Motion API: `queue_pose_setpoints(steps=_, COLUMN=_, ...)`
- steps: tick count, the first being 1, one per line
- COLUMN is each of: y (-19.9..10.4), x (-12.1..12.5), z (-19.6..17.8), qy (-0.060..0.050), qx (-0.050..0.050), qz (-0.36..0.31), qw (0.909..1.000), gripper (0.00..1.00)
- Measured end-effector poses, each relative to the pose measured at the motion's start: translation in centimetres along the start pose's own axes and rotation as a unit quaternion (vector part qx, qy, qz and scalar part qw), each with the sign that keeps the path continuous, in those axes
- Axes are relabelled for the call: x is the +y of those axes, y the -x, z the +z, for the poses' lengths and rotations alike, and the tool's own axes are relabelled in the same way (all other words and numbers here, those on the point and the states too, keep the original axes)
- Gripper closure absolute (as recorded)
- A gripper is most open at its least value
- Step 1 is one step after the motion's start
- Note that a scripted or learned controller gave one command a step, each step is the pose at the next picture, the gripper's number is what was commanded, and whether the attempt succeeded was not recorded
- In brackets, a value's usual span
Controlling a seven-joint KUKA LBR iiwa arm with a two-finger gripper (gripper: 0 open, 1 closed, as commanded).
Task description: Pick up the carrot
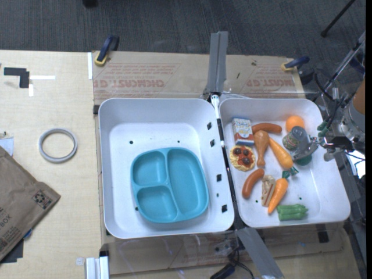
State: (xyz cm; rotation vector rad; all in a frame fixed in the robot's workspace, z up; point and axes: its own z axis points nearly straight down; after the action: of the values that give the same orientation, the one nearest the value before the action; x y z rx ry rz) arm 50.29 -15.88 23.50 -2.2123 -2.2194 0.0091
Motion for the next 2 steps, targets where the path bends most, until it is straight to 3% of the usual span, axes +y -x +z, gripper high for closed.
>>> queue_pose_setpoints(steps=1, y=-1.36, x=-0.14, z=14.69, qy=0.002, qx=0.000, qz=0.115, qw=0.9934, gripper=0.00)
queue_pose_setpoints(steps=2, y=-1.18, x=-0.20, z=14.15, qy=-0.001, qx=-0.001, qz=0.117, qw=0.9931, gripper=1.00)
